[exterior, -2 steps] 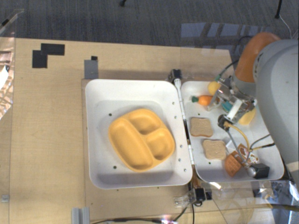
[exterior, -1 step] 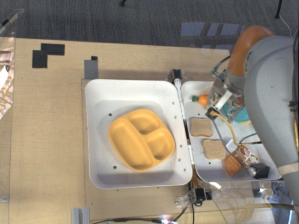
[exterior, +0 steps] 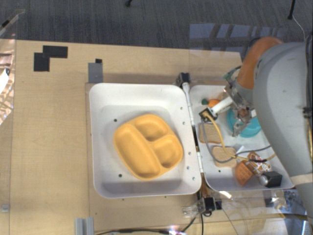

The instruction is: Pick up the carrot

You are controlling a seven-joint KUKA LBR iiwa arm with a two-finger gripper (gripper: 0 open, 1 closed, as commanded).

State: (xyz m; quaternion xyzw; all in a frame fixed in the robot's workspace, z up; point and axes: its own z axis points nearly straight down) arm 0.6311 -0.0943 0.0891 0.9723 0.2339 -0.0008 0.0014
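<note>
The carrot (exterior: 213, 102) is a small orange piece with a green end, lying near the back left corner of the right bin (exterior: 211, 179). The grey arm reaches in from the right, its orange band (exterior: 257, 58) high over the bin's back edge. My gripper (exterior: 239, 121) points down over a teal dish (exterior: 249, 129), a little right of the carrot and in front of it. A white part of the wrist (exterior: 221, 106) sticks out toward the carrot. I see nothing between the fingers.
A yellow divided plate (exterior: 147, 145) lies in the left bin (exterior: 105, 180). The right bin also holds two toast slices (exterior: 209, 132) (exterior: 223, 154), an orange-brown food item (exterior: 244, 173) and a black object (exterior: 272, 179). A cable crosses the toast.
</note>
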